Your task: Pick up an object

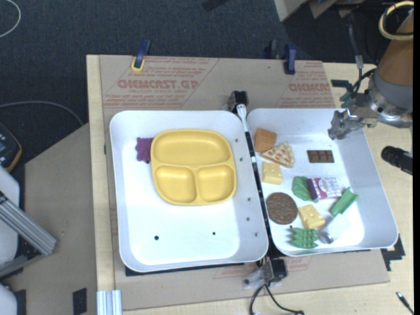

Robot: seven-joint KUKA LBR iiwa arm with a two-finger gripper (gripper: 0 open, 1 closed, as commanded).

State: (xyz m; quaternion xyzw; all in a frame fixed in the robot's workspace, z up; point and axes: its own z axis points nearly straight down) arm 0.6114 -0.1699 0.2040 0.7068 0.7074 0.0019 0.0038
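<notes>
Camera view: cardboard-topped bench [197, 77], dark carpet [98, 18].

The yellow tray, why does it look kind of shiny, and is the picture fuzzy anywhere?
In the camera view, the yellow tray catches soft overhead light, so its rims glow pale, with no harsh glare. The white bins look bright and a little washed out. The small toy foods are slightly soft, and the gripper at the right looks a bit blurred.

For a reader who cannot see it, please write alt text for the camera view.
The pincer hovers over the right bin's far edge, above small toy foods such as a brown cookie. The left bin holds a yellow divided tray beside a purple piece.
</notes>
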